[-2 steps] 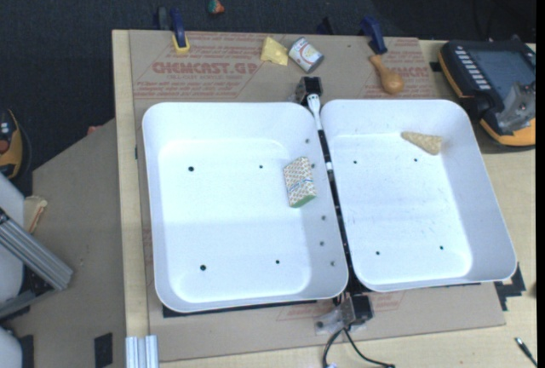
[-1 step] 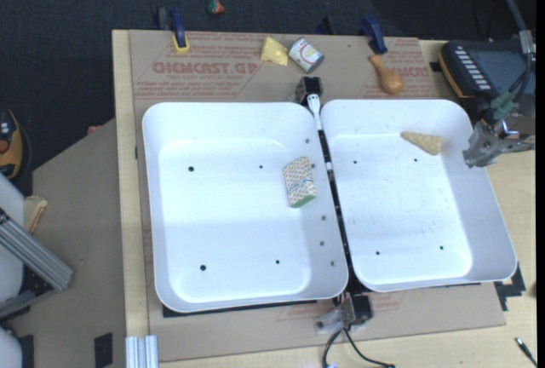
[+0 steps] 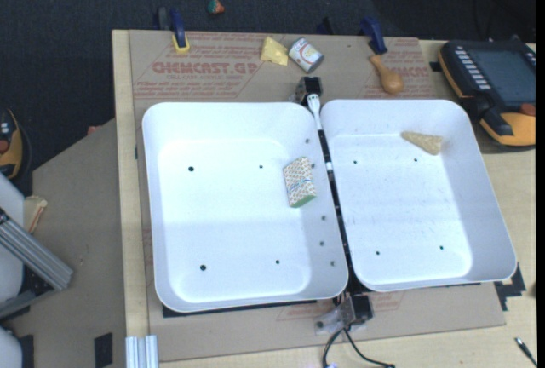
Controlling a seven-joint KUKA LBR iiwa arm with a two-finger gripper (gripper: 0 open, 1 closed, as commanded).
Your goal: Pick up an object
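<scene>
We note a small patterned block (image 3: pixel 299 181) in the left shallow white bin (image 3: pixel 170 136), by its right wall, and a tan wedge-shaped piece (image 3: pixel 423 141) at the back of the right shallow white bin (image 3: pixel 477 213).

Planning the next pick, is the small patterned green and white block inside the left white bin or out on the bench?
Inside. The patterned green and white block lies on the left white bin's floor near its right wall.

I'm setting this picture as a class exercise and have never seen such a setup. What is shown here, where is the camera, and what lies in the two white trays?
This is a robot's workbench, seen by one fixed camera looking down at a slant. Two shallow white bins sit side by side. The left bin holds a small patterned block near its right wall. The right bin holds a tan wedge near its far edge. Beyond the bins, on the board, lie a yellow piece, a small box and a wooden-looking tool. The job is picking up one object.
</scene>
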